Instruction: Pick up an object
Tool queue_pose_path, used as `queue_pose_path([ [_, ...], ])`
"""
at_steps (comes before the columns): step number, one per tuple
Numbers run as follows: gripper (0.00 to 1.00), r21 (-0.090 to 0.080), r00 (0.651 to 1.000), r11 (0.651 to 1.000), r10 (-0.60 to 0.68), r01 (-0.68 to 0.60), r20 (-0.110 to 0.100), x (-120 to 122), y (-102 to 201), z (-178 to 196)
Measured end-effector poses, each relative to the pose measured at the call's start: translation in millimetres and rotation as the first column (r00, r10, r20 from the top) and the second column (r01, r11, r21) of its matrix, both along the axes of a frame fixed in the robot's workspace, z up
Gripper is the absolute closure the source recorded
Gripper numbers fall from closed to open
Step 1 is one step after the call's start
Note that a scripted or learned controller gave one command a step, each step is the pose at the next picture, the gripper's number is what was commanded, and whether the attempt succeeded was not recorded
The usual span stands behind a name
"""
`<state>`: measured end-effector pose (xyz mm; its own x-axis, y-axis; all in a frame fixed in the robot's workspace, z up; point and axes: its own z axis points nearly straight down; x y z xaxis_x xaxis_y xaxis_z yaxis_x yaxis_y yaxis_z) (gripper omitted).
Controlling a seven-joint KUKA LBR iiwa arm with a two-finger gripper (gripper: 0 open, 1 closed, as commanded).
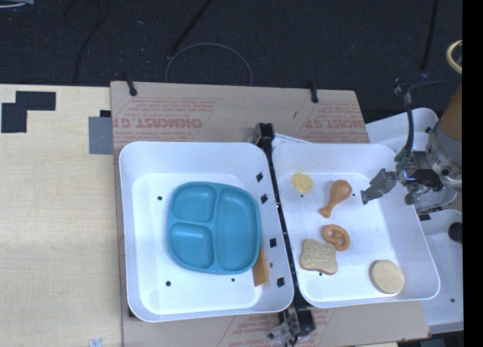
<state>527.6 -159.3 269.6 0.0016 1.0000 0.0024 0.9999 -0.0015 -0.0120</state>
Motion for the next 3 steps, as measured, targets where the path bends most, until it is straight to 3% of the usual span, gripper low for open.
queue_pose_path([
  [1, 0.00, -0.002, 1.000, 1.000, 0.001, -0.001, 0.009, 1.6, -0.2, 4.7],
  [3, 0.00, 0.000, 1.000, 1.000, 0.001, -0.001, 0.004, 5.7, 0.5, -83.2],
])
